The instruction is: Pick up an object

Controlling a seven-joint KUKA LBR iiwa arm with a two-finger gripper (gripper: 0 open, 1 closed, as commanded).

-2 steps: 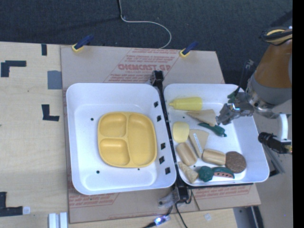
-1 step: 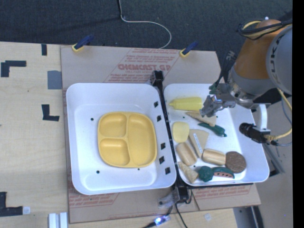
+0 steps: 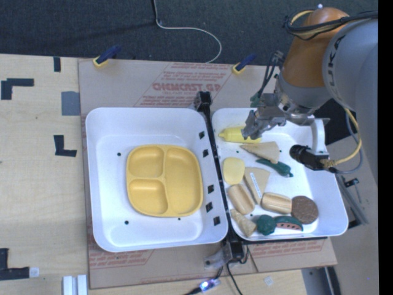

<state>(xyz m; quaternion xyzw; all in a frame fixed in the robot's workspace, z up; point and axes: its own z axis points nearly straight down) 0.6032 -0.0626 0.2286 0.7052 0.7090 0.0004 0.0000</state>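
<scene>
Even, bright overhead light, soft shadows; slight glare on white bins [image 3: 98,183]; img a bit soft.

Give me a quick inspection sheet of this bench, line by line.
Surface: cardboard sheet under two white bins.
Job's things: right bin holds toy food, including a yellow banana, a brown patty and a bread roll.
Clutter: yellow divided tray in the left bin.
End effector: low over the banana; grip cannot be judged.
Cables: white cable behind the bench.
Surroundings: dark floor.
</scene>
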